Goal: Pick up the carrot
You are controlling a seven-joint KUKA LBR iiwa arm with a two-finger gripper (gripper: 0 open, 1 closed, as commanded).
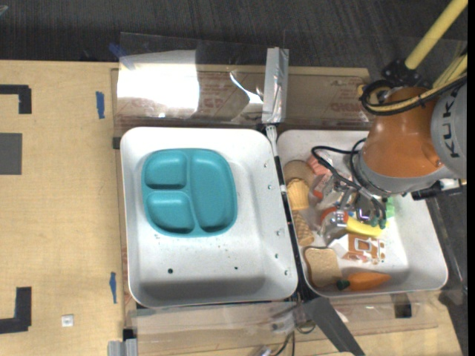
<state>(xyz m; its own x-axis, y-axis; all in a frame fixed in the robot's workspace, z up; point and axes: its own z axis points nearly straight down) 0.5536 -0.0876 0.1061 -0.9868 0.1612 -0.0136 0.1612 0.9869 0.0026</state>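
While the gripper [345, 217] is lowered into the middle of the right bin [434, 262], amid a clutter of small items, the carrot [365, 279] is seen lying flat near that bin's front wall, its green stem end pointing toward a slice of bread [321, 264]. Whether the gripper is parted or closed cannot be told, since cables and the orange wrist band [401, 143] mask it; nothing is seen to be held. The carrot is judged to lie apart from the gripper, toward the front wall. For a sound pick, the gripper would best be shifted over the carrot's mid-length and aligned across its narrow width. Crowding from the bread and the wall is judged the main risk. The left bin [141, 273] carries a teal divided plate [190, 190], which plays no part.
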